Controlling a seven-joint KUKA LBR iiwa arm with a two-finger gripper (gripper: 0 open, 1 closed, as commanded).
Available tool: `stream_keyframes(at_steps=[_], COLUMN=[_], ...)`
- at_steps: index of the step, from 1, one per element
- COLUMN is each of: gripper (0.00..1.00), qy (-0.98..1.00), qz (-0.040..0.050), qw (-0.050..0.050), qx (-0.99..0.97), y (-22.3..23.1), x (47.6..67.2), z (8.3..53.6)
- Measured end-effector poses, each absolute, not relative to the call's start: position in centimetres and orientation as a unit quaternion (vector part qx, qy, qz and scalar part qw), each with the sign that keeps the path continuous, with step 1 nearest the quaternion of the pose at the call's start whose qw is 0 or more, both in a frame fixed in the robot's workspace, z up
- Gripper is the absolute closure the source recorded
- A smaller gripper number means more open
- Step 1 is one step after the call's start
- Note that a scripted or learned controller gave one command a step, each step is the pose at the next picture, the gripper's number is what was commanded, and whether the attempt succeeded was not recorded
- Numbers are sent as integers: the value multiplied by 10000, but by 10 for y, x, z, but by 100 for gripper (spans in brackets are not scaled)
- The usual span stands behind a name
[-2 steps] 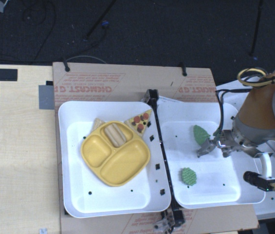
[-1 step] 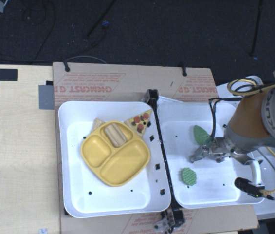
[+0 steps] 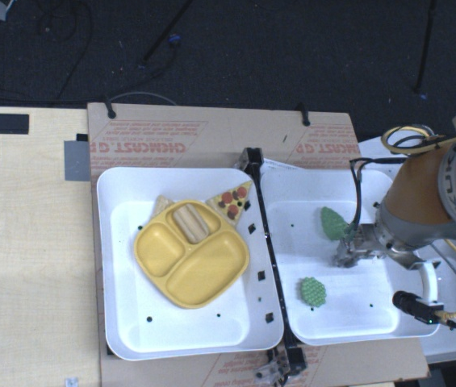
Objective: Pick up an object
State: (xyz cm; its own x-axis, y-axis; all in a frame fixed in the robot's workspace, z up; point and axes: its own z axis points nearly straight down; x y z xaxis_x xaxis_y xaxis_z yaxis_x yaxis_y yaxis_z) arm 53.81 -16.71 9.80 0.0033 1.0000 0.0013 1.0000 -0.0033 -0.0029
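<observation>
Two white bins sit side by side on a cardboard sheet [image 3: 211, 135] printed with red "CHEMCRZT" lettering, seen upside down. Inside the right bin [image 3: 373, 329] a green leaf-shaped piece [image 3: 334, 222] lies with its long axis running far-left to near-right, its near end just beside the gripper [image 3: 349, 254]. A round green knobbly piece [image 3: 313, 291] lies nearer, apart from it. Reaching in from the right, the arm [image 3: 421, 196] bends down at the wrist into this bin; whether its pincer is wide or narrow I cannot tell. The left bin [image 3: 123, 313] holds a yellow divided plate [image 3: 203, 268] and a pizza slice [image 3: 234, 201]
</observation>
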Motion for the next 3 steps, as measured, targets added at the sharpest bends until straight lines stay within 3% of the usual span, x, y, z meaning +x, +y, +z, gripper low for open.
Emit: stream_keyframes(at_steps=[2,3], gripper=[100,100], qy=[-7079,-7079], qz=[-10,1], qw=[-18,3], qx=[-7063,-7063], y=[-173,-173], x=[534,535], z=[221,234])
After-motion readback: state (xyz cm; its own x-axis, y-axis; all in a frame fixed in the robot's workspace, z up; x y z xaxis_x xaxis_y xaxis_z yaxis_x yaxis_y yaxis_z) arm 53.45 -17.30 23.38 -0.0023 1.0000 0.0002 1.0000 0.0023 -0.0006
